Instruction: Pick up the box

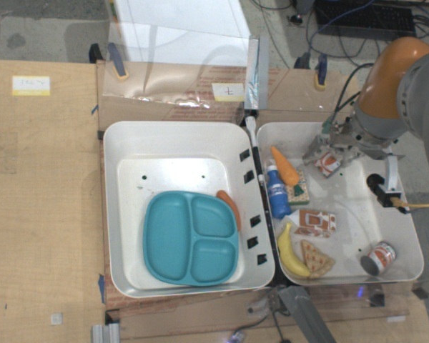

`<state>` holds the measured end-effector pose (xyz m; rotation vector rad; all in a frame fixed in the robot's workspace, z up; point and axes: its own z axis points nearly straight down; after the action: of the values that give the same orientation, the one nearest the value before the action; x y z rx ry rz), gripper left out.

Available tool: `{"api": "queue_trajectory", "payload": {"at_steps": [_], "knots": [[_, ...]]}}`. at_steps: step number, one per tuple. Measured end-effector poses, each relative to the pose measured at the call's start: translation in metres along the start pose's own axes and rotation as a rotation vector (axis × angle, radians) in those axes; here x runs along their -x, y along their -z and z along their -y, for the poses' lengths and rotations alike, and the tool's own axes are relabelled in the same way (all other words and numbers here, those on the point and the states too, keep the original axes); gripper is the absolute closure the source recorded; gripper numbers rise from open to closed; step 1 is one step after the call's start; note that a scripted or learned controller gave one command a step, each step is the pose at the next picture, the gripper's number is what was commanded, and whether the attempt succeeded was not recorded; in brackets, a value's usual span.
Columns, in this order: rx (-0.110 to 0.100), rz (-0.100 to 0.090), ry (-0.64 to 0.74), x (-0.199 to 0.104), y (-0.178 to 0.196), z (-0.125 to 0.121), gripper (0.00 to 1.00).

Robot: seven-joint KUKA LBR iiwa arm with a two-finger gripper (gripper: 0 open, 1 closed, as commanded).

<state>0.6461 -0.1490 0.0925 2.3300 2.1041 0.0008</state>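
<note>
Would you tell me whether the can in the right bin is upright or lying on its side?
On its side: the can lies in the right bin, one round end facing the camera.

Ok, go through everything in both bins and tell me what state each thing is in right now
Small red-and-white box: under the gripper, lift unclear.
Teal divided plastic plate: flat in left bin.
Blue plastic bottle: lying down.
Yellow banana: lying flat.
Silver metal can: on its side.
Orange carrot: lying flat.

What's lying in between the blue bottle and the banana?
Nothing. In the camera view, the blue bottle stands above the banana along the right bin's left wall, with bare white floor between them.
</note>
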Motion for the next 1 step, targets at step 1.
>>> {"api": "queue_trajectory", "payload": {"at_steps": [1], "knots": [[0.0,0.0,0.0,0.0,0.0,0.0,0.0]]}}
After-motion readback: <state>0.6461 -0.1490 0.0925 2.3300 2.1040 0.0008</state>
